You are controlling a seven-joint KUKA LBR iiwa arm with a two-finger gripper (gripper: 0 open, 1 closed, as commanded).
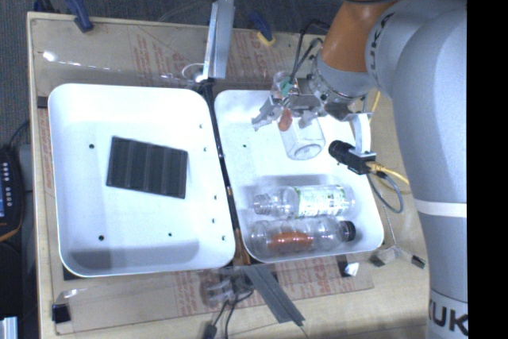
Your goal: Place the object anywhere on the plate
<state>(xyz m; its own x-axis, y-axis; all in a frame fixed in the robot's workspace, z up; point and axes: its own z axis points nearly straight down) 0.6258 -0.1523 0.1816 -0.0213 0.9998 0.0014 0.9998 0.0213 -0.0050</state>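
Gripper (287, 109) is seen over the upper part of the right bin (238, 171), with a clear plastic cup (302, 137) just below it and touching or very near the finger ends. Whether the cup is actually clamped can't be told; finger spacing isn't resolved in the view, so the jaw state is left as unknown.

Further below the gripper, toward the near edge of the same bin, two clear plastic bottles are laid on their sides: one w/ a green-white label (303, 202), one w/ a reddish insert (300, 235), touching each other lengthwise.

Well to the gripper's left, in the left bin (71, 115), a dark ribbed rectangular plate (148, 167) is laid flat, slightly skewed, approx. mid-bin.

Step judged to be in hand: pick phase, at or just after the grasp attempt on the cup; the transfer isn't begun, as the cup is over the right bin.

Next move, as judged: a secure hold on the cup is to be confirmed, then a lift clear of the bin wall and divider (216, 123), a traverse left, and a release over the dark plate.
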